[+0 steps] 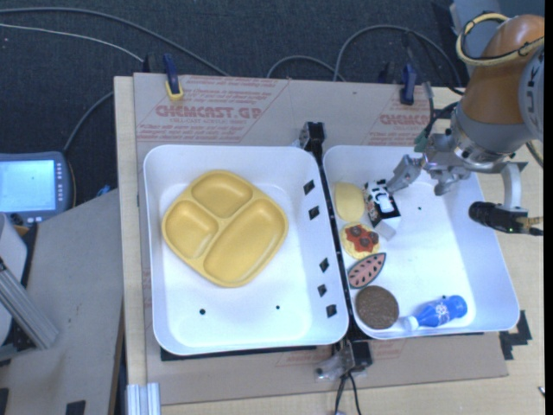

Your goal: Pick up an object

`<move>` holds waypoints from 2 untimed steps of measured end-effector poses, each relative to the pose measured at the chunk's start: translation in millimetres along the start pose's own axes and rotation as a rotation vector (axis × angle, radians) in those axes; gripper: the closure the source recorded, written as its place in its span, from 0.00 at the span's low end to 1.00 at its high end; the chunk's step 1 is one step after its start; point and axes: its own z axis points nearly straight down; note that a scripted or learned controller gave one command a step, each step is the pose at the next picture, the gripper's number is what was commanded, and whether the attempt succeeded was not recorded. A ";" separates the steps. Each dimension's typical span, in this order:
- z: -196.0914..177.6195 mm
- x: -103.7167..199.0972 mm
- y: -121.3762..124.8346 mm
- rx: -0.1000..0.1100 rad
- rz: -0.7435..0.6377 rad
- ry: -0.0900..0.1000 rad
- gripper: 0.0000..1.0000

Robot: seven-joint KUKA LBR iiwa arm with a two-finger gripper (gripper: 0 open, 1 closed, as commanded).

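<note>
My gripper [386, 199] is low in the right bin [458, 249], at the black and white toy [378, 202] by the wall. I cannot tell if I hold it. 5 toys crowd this side, so I come in slanted.

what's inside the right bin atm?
Right bin holds, along its left wall: a yellow round piece, a black-and-white object, a pizza slice toy, a watermelon slice toy, a brown disc, and a blue bottle. Anything beneath them is covered.
</note>
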 end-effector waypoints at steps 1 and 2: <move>-8.6 0.3 3.2 -0.015 -0.003 -0.002 0.00; 34.4 0.0 -0.6 -0.010 -0.001 -0.002 0.00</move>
